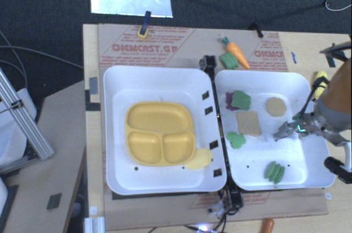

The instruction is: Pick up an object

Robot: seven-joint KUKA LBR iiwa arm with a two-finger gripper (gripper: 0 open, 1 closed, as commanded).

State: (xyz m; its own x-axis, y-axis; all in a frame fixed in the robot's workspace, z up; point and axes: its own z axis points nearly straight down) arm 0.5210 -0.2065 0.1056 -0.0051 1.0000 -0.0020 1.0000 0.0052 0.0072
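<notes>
the gripper (284,132) hangs low over the right bin (297,82), near its right wall, fingers pointing left toward the middle of the bin. whether the fingers are spread or closed cannot be told; nothing shows between them.

just left of the tips lies a tan slice (248,123), with a small green piece (236,139) at its lower left corner. a green and purple piece (239,99) sits toward the bin's back left, and a round tan disc (276,106) lies toward the back right, just above the gripper. a ribbed green piece (274,172) rests near the front wall, apart from the rest.

the left bin (118,83) carries a yellow tray (160,133) with a yellow piece (199,159) touching its front right corner. behind the bins, on the bench (165,45), lie a carrot (237,53) and a green piece (229,60), touching.
</notes>
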